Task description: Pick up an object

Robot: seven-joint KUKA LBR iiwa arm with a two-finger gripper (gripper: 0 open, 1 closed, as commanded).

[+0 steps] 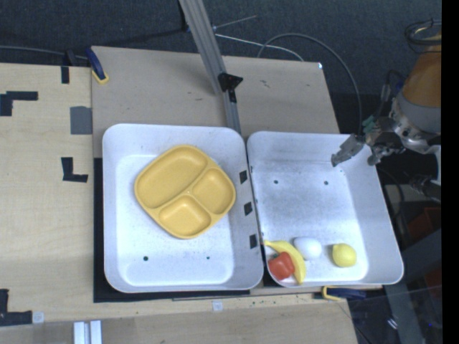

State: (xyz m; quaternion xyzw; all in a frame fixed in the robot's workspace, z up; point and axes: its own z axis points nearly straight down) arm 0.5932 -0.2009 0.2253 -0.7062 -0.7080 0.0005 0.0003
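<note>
The right bin holds several small items along its near edge: a yellow banana, a red piece against it, a white egg-shaped object and a yellow lemon-like ball. A yellow divided plate lies in the left bin. My gripper hovers over the far right corner of the right bin, well away from the items. It is open, and nothing sits between its fingers.
A grey metal bar slants down from the top to the seam between the bins. Cables run across the bench behind the right bin. The wooden bench extends to the left.
</note>
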